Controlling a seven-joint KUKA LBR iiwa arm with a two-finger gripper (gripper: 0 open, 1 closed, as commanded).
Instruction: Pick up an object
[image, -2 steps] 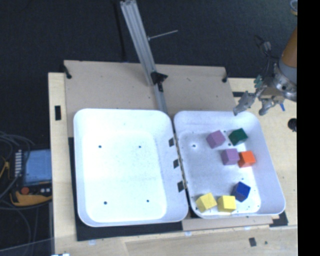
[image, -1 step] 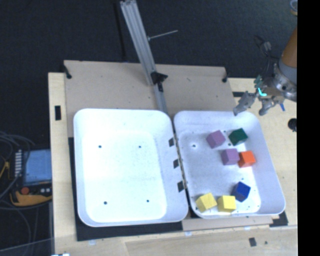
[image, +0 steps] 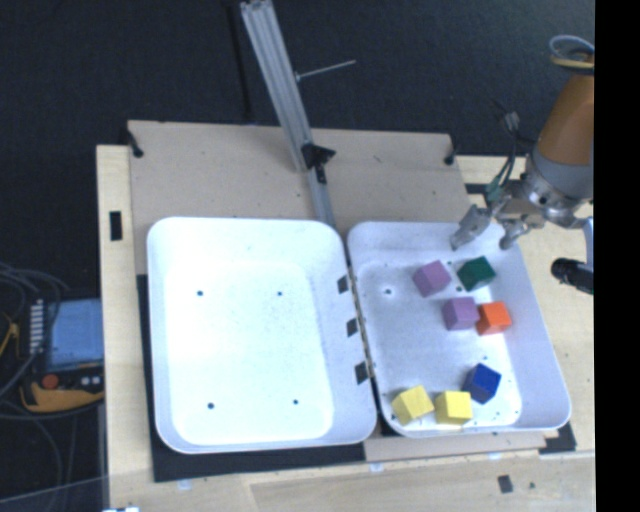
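We see the hand (image: 490, 228) at the upper right of the frame, hovering over the far rim of the right bin (image: 535, 330); its two fingers (image: 466, 232) are spread apart with nothing between them, so it is released and carries no object. The blocks lie in that right bin: a green block (image: 476, 272) nearest the hand, just below it in the frame; a purple block (image: 432, 277) to its left; a second purple block (image: 460, 313) touching or nearly touching an orange block (image: 494, 318) in the middle; a blue block (image: 482, 382) lower down; two yellow blocks (image: 412, 404) side by side at the bin's lower edge. The left bin (image: 160, 330) takes up the middle of the frame.

We judge the step in hand to be the approach, with the green block the likeliest target. To do it well, we would centre the open fingers over the block, turn the wrist so they close on two flat, opposite faces, and descend straight; the purple neighbour stands apart enough to leave room for a finger. The block looks small, cube-like, matte and dark green, sitting slightly skewed to the bin's walls; we expect it to be light and to grip easily.
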